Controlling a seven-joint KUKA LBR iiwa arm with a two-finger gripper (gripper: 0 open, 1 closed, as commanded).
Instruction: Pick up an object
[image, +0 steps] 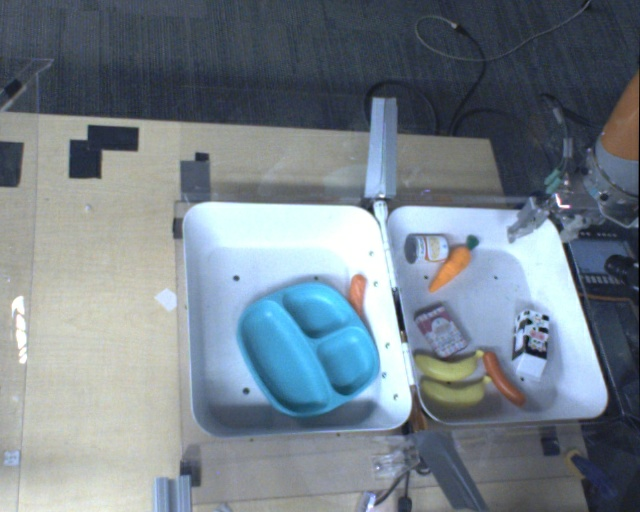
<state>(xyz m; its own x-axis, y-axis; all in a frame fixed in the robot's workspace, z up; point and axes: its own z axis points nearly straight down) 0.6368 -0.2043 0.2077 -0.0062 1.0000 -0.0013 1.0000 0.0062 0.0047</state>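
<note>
My gripper (532, 214) hangs over the far right corner of the right bin (570, 300), beneath the grey arm with its orange band (622, 135). Nothing shows in its grasp. In that bin lie a small jar (430, 248) and a toy carrot (452, 265) at the far left, a dark red packet (440, 330) in the middle, and two bananas (452, 378) with an orange sausage (503, 378) along the near side. A black-and-white carton (532, 345) stands at the right. All of them lie left of and nearer than the gripper.
The left bin (215, 300) holds a blue divided plate (308, 345) and a small orange piece (358, 293) against its right wall. A metal post (382, 150) rises behind the seam between the bins. Cables (480, 50) lie on the floor beyond.
</note>
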